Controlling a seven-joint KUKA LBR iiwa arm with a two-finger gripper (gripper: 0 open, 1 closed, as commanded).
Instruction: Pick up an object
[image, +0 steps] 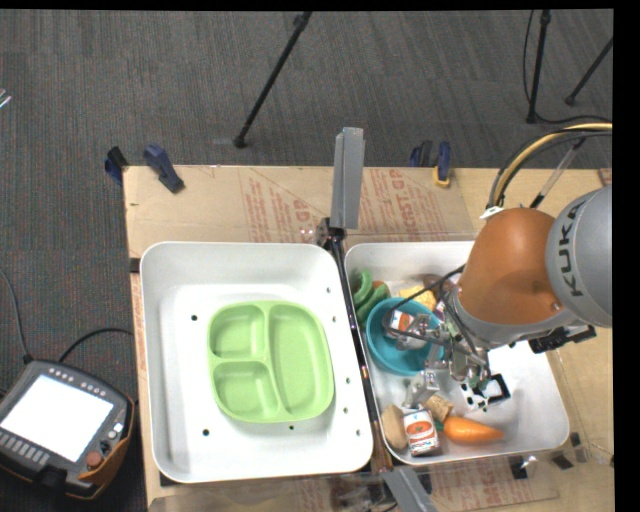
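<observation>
So, the arm (520, 275) reaches in from the right, its orange band over the right bin (545, 400). Gripper (455, 365) hangs low inside that bin, just right of the blue bowl (395, 345). Fingers: can't tell if spread or pressed together, too much metal clutter and blur there, and nothing clearly sits between them.

Right bin contents, w/ rough positions: blue bowl near the bin's left-centre, w/ a small can-like item (405, 322) at its upper rim; green piece (368, 292) at the upper left corner, touching the bowl; yellow thing (420, 296) behind the bowl, partly hidden by the arm. Near the front wall: carrot (470, 430) lying flat, a small box w/ a red label (421, 430) just left of it, and a tan item (394, 428) beside the box. A black-and-white object (487, 392) lies just right of the gripper.

Left bin (170, 290) holds a green divided tray (270, 362), flat, approx. central. Both bins sit side by side on the bench (220, 200). A handheld pendant (60, 425) lies on the floor at lower left.
</observation>
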